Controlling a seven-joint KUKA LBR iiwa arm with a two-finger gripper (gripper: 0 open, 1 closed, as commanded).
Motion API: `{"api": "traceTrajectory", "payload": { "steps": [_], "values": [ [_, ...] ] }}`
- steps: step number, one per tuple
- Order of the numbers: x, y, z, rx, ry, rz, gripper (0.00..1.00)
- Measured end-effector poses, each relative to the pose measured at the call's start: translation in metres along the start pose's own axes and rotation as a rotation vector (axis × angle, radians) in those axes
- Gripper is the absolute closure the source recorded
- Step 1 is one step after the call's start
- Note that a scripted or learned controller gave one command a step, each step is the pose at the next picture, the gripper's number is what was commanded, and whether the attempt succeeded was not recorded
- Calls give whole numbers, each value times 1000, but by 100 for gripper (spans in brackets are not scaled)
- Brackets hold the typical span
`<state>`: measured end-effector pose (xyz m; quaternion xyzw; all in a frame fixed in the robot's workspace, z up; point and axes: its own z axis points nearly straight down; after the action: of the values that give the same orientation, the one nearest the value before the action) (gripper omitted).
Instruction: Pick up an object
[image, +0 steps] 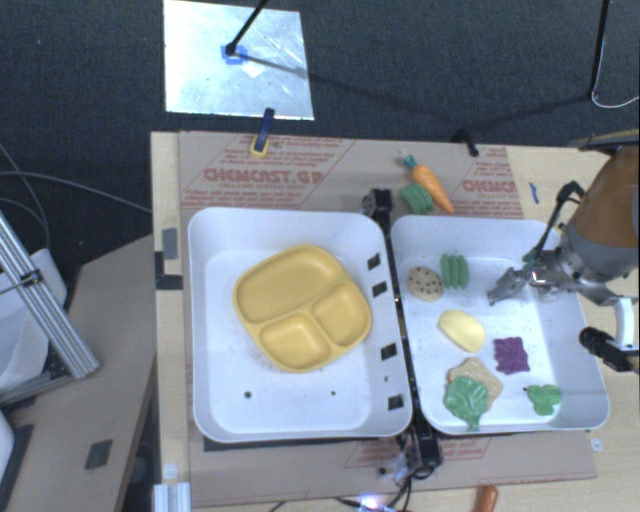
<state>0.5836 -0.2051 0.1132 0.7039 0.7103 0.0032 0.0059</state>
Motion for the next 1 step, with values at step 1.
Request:
{"api": "traceTrajectory", "payload": {
  "steps": [1],
  "values": [
    [9, -88, 30, 20, 7, 11, 0]
  ]
}}
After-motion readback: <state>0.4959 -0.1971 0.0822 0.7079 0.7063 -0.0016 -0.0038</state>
